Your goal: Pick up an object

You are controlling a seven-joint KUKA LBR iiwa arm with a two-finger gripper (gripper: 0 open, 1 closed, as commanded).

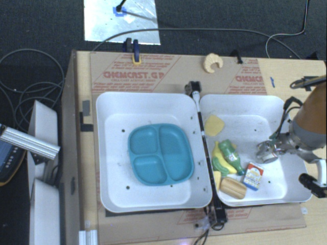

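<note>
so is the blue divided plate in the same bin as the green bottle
No, the blue divided plate lies in the left bin, while the green bottle lies in the right bin.

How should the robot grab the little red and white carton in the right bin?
Probably from above, pinching the small red and white carton across its narrow width. It lies flat and tilted; the tan bread roll crowds its left end, while its long sides look free.

white plastic bins (110,152) | blue divided plastic plate (160,153) | yellow round chip (214,125) | green bottle (232,157) on yellow banana (218,163) | tan bread roll (233,188) | red-white carton (253,176) | brown bench, red lettering (134,75) | grey arm, orange band (312,112)
</note>
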